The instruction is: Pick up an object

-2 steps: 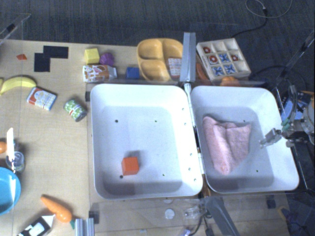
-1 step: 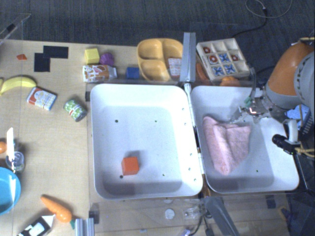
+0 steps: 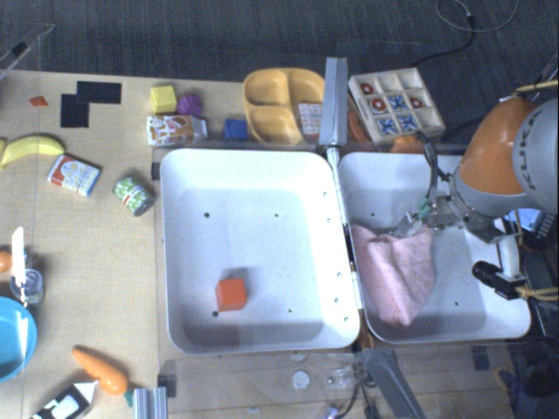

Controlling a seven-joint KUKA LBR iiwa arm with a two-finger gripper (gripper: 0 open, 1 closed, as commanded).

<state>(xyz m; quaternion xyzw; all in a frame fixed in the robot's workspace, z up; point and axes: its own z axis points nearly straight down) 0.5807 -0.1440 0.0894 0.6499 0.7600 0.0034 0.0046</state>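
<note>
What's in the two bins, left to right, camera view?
orange block → pink cloth → arm's pincer, over the cloth's upper right corner in the right bin.

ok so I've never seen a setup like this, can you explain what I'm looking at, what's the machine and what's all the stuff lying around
This is one picture from a camera fixed above a workbench, looking down at a slant. The grey and orange shape at the right is a robot arm reaching in; its hand is low over the right of two shallow white bins. I can't tell whether the hand is open or shut, or whether it holds anything. A pink cloth lies in that bin, just beside the hand. The left bin holds a small orange block. Around the bins sit toys: a banana, a carrot, a yellow divided dish and a tic-tac-toe board. The arm's job is to pick something up.
</note>
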